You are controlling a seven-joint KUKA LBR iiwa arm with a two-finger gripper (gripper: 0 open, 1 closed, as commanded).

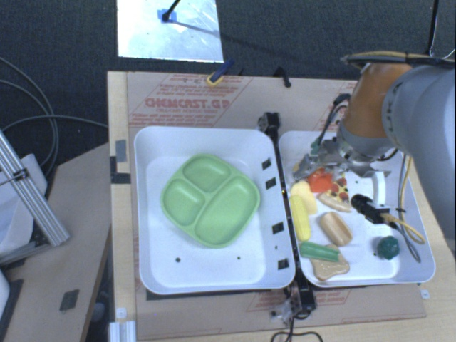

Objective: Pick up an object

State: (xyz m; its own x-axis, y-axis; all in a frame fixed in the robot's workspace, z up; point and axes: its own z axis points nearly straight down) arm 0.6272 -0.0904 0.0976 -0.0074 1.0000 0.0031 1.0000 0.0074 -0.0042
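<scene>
Here, in the camera view, the pincer hangs low over the right bin, just above the orange toy among crowded play food, probably lining up a grasp. How its jaws stand, I cannot tell.

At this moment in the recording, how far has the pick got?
Done: the arm has reached the right bin, and the gripper sits low over the orange toy at the top of the toy-food pile. In hand: nothing visibly between the fingers; every piece lies in the bin. Left: closing on a piece and lifting it. The green divided plate sits in the left bin.
</scene>
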